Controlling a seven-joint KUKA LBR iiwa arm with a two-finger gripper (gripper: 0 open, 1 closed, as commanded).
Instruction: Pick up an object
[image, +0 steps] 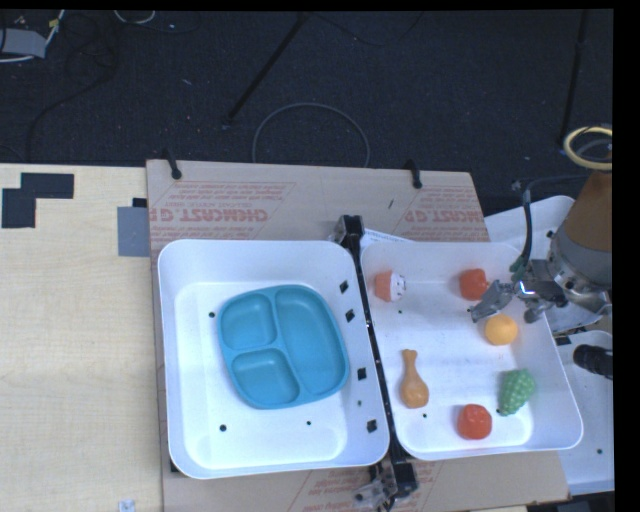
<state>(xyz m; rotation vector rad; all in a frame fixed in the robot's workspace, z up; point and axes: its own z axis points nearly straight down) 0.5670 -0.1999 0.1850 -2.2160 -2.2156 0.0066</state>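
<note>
The pale wooden tabletop (70, 330) carried a brown cardboard sheet (300, 205) printed with red lettering, and on that sheet two shallow white plastic bins sat side by side, touching along a black clipped seam. The left white bin (190, 300) held a light blue plastic plate with three compartments (282, 345), lying flat near its middle. The right white bin (440, 430) held six small toy foods.

The grey arm with its orange band (590, 225) reached in from the right, over the right bin's far right rim. Its hand (508, 300) hung low over the upper right part of that bin with its two metal fingers (488, 300) spread apart and nothing between them. A round yellow-orange toy fruit (501, 330) lay just below the fingers, very close to them; whether they touched it was not clear. A red-orange toy fruit (473, 283) sat just to the left of the hand.

Further down, a green bunch of toy grapes (515, 391) lay near the right wall, and a red toy tomato (474, 421) sat near the front wall, beside the grapes. A tan toy drumstick (413, 379) lay in the middle, narrow end up. A small orange-and-white toy piece (389, 287) rested near the seam at the upper left.
</note>
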